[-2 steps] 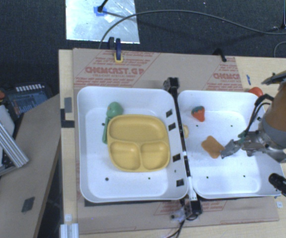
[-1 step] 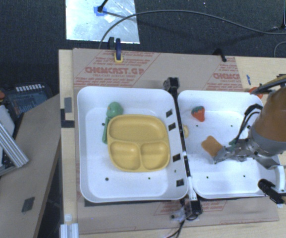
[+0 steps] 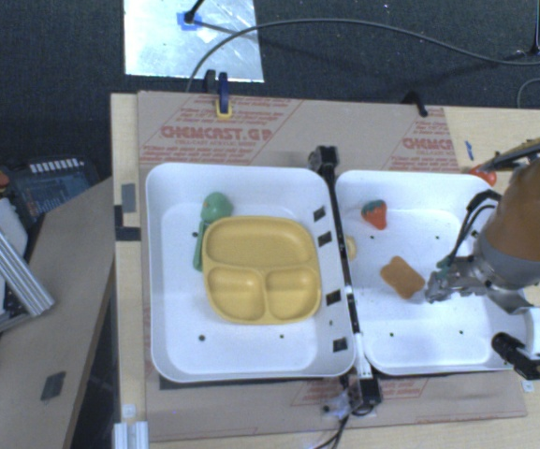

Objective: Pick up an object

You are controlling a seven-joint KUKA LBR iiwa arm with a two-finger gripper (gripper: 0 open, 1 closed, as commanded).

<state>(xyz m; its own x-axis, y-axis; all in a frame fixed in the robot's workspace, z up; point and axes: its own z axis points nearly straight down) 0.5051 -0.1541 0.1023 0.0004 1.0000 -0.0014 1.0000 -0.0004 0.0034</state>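
Hand (image 3: 435, 291) low in right bin (image 3: 438, 349); brown block (image 3: 402, 277) just left of it.

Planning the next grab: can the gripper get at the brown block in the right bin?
Probably yes. The gripper sits just right of the brown block in the right bin, with nothing between them; the strawberry lies well away.

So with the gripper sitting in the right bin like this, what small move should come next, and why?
Probably a short shift toward the left bin, then down. The gripper sits just beside the brown bread-like piece, with nothing visible between its fingers. That piece is the nearest object; the strawberry lies farther off toward the bin's back edge.
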